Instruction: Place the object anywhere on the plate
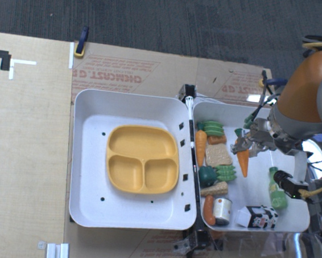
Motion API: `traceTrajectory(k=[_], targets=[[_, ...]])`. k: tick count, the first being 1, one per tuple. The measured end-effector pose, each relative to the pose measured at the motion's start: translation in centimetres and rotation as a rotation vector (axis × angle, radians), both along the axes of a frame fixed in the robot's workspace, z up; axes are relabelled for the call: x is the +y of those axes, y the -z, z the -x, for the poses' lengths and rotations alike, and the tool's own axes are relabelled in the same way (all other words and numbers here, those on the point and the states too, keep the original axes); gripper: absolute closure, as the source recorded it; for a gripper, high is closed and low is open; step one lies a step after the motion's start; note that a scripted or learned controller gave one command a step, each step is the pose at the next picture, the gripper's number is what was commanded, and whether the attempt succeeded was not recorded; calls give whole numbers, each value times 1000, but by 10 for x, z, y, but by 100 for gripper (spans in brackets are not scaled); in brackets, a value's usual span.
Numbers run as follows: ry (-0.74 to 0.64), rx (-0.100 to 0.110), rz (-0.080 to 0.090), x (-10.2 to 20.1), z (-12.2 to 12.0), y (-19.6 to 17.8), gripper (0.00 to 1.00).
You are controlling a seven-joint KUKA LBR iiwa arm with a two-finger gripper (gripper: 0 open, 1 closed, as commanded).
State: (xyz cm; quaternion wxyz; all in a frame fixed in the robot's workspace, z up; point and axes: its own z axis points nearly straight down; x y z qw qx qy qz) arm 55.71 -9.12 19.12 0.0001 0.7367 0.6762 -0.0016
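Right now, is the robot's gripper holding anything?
Gripper: shut on the carrot, which hangs tip-down above the right bin.

A single fixed camera looks down at a slant on the surface (pixel 19 168), taking in both white bins mid-frame, the arm (pixel 307 95) entering from the right.

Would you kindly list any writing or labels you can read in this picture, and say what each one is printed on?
"CHEMOIST GP" or close to it: red print on the cardboard sheet behind the left bin, upside down and blurred, so the reading is uncertain.
A second red print on the cardboard behind the right bin: too blurred to read.
The small carton with black and white patches: no readable text.
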Motion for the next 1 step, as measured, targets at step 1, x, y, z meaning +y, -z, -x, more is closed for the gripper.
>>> traceTrajectory(k=[1], targets=[[0, 0, 0, 0, 0, 0, 0]])
